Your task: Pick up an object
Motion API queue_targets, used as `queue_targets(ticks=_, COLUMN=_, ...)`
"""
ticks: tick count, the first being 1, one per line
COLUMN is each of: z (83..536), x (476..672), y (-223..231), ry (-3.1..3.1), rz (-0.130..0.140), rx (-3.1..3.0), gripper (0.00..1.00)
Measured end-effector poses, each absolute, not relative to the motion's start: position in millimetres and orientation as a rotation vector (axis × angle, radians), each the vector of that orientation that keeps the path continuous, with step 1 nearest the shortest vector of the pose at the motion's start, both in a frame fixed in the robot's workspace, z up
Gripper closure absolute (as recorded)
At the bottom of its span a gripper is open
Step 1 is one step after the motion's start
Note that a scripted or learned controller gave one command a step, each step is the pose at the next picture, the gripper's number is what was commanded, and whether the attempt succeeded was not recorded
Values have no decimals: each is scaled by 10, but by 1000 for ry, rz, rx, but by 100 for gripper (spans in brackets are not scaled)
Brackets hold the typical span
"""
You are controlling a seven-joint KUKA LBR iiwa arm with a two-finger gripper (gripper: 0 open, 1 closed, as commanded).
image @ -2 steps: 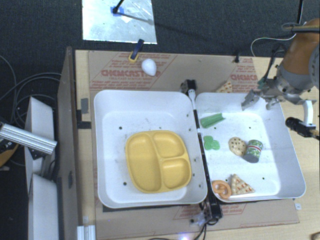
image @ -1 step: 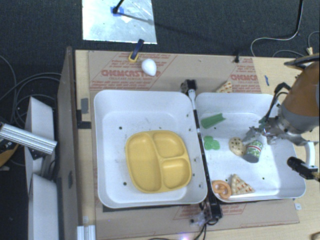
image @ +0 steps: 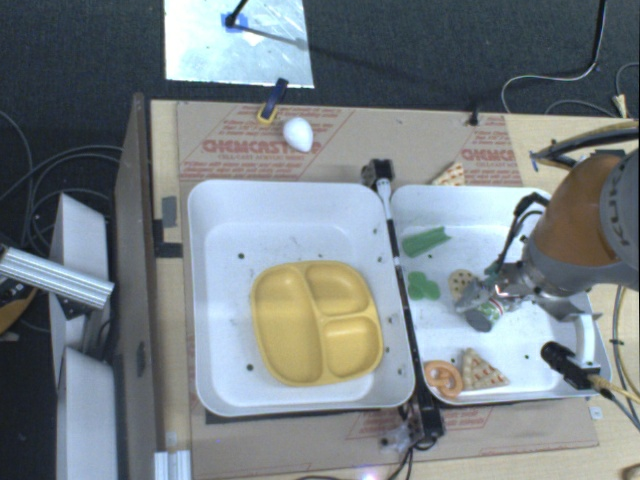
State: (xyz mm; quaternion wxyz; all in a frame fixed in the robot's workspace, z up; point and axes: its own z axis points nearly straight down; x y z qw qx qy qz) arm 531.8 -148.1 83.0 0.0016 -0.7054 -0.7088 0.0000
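Note:
My gripper (image: 484,302) is low inside the right bin (image: 560,389), near its middle, and points left. It sits right over a small grey-green object (image: 481,317), and how it stands around that object is hidden from me. A round speckled cookie (image: 460,281) lies just left of the gripper. Further left are a small green piece (image: 425,288) and a long green piece (image: 424,240). An orange pretzel (image: 440,376) and a waffle triangle (image: 483,371) lie by the bin's front wall.
The left bin (image: 215,268) holds a yellow divided plate (image: 316,321). A white egg (image: 298,133) and a yellow-and-blue item (image: 270,103) rest on the cardboard behind the bins. A cracker (image: 450,175) lies behind the right bin. The arm's orange band (image: 585,213) hangs over that bin's right side.

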Motion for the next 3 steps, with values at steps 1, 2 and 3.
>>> queue_targets(ticks=1, z=969, x=5359, y=-1510, ry=-2232, rz=-8, rx=-2223, gripper=100)
queue_targets(ticks=2, z=859, x=5713, y=-928, ry=-2235, rz=-8, rx=-2214, gripper=100)
queue_targets(ticks=3, z=2211, x=5637, y=-448, ry=-2240, rz=-20, rx=-2217, gripper=100)
